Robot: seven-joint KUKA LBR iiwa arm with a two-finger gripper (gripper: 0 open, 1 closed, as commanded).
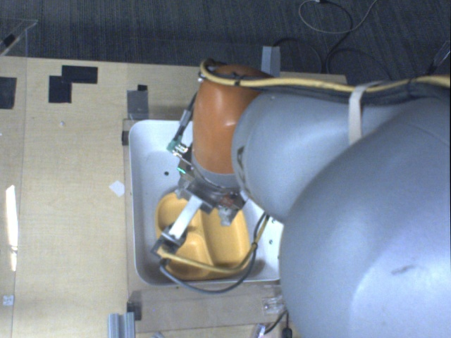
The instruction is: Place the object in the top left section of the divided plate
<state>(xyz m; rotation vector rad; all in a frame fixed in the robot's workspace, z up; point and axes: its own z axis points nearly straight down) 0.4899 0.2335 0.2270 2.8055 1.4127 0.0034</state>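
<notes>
A yellow divided plate (166, 215) lies in the near end of the white bin (151, 143). The arm's grey bulk and orange band cover the plate's right side. My gripper (210, 204) hangs low over the plate, close to its middle ridge. The arm hides whatever may lie under it. No loose object shows on the visible parts of the plate or on the bin floor.
The pale wooden bench (63, 189) stretches left of the bin, with black marks (70, 82) at its far edge and a small white scrap (116, 187). Metal brackets (138, 101) stand at the bin's corners. The arm covers the right half of the view.
</notes>
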